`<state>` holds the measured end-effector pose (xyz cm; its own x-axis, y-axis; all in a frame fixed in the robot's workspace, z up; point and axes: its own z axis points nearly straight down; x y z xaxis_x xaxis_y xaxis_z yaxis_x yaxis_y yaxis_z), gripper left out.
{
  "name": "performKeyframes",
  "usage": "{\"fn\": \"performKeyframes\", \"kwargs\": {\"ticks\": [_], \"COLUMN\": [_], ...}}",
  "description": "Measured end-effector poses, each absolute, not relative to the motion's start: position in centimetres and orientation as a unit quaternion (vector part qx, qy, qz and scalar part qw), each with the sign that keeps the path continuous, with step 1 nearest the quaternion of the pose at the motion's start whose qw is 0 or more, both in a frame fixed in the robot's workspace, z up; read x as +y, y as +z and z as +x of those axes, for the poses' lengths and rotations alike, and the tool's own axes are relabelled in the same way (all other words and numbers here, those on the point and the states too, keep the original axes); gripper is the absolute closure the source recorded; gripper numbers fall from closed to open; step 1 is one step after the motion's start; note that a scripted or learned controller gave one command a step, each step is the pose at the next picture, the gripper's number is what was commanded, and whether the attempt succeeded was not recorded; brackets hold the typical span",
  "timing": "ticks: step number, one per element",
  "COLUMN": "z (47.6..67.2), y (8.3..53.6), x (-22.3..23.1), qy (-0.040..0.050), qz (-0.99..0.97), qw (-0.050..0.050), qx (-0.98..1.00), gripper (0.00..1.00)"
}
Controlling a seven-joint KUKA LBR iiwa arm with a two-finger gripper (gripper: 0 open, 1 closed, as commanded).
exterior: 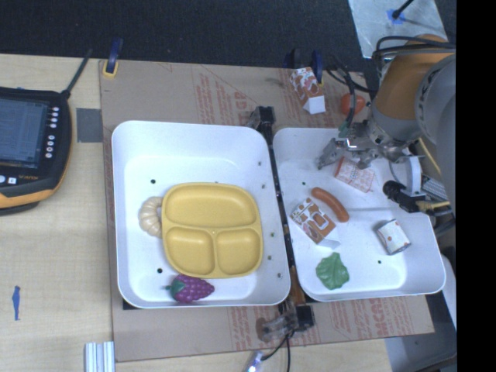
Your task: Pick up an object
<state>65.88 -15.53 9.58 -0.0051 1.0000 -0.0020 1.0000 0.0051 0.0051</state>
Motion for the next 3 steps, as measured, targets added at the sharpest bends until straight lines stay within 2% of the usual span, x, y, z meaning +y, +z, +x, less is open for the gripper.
{"fn": "performKeyframes", "kwargs": {"ticks": [1, 2, 3], "z": [65.9, 65.9, 65.9], "y": [9.6, 10.8, 10.7], "x": [-19.2, -19.2, -19.2], "qy": [0.0010, 0.0005, 0.0003], "qz": [0.706, 0.704, 0.704], "qw": [0.003, 0.004, 0.004], "qx": [0.709, 0.710, 0.710], "gripper": [0.00, 1.00, 0.00]}}
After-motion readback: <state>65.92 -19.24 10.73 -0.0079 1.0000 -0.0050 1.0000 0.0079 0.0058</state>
